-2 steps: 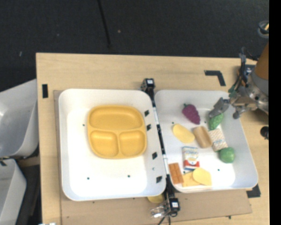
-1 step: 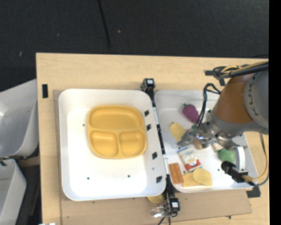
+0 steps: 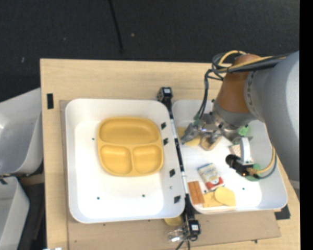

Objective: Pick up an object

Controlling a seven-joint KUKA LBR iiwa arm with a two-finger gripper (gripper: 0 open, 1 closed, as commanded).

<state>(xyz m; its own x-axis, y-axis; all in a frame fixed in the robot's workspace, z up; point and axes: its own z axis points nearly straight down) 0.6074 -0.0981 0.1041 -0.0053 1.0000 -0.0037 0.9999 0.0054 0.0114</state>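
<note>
My gripper point(image 3: 203, 131) hangs low over the back left part of the right bin point(image 3: 266, 191), with the grey arm and its orange band point(image 3: 235, 90) above it. Two tan pieces lie right by the gripper, one at its left point(image 3: 188, 134) and one just in front point(image 3: 207, 142). Toward the bin's front lie a small blue, white and red packet point(image 3: 210, 174), a brown bar point(image 3: 196, 192) and a flat yellow piece point(image 3: 225, 196). The arm hides the back right of this bin.
The left bin point(image 3: 83, 191) holds a yellow divided plate point(image 3: 130, 145). A ridge with black clips point(image 3: 176, 155) separates the two bins. Cables and a green-tipped fitting point(image 3: 244, 160) hang from the wrist over the right bin's middle.
</note>
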